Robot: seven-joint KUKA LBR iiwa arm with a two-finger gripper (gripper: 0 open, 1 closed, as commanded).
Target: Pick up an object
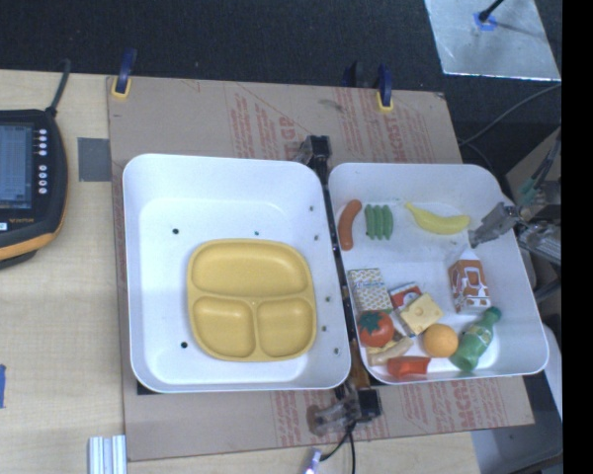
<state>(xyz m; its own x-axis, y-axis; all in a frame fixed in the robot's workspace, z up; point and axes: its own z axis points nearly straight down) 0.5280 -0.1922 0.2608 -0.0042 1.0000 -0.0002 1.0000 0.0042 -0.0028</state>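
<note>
Cardboard-covered bench, two white bins. Gripper (pixel 494 223) at right bin's (pixel 504 363) far right rim, holding nothing; whether spread or pressed together cannot be told. Yellow plastic toy banana (pixel 437 220) lies just left of it: likely light, stiff, slippery; grasp across its middle. Open floor surrounds it; rim close behind.

Food crowds the right bin's (pixel 430 181) lower half; open floor lies between the banana (pixel 437 221) and carton (pixel 468 282)

gripper (pixel 496 227) mostly cut off at right edge, fingers unclear, handheld pendant (pixel 15 188) cropped at left, carton (pixel 468 282) label too small to read
</note>
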